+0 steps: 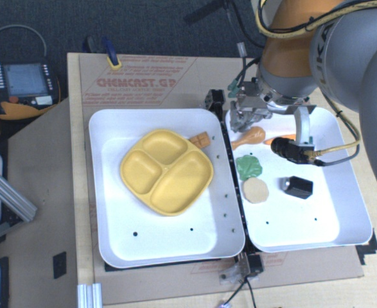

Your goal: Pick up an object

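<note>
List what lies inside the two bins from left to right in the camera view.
Yellow divided plate → small brown block → green piece → black block.

— Where's there room in the right bin?
— The near half is bare white floor. Farther back it's crowded: green piece, tan disc and black block sit close together, with the arm hanging over the far corner.
— And the left bin?
— The yellow divided plate fills its middle; open floor runs along the near and left sides
</note>
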Action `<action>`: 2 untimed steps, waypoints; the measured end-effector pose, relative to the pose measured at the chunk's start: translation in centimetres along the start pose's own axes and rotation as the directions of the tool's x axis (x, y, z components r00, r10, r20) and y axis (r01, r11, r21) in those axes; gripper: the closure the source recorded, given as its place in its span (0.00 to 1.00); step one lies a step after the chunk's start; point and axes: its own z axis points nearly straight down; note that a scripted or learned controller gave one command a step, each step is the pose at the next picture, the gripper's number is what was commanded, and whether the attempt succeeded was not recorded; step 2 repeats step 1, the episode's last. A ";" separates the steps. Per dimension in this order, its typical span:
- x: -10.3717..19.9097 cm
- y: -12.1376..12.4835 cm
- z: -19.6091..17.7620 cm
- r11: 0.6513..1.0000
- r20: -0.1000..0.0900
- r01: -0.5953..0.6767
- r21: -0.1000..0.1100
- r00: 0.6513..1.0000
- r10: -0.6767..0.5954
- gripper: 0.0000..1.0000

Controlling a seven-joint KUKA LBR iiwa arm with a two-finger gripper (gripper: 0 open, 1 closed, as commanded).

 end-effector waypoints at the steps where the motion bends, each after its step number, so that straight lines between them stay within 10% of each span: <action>1: 5.6 1.7 1.3 1.000 0.000 0.000 0.002 1.000 0.000 1.00; 2: 5.6 1.7 1.3 1.000 0.000 0.000 0.002 1.000 0.000 1.00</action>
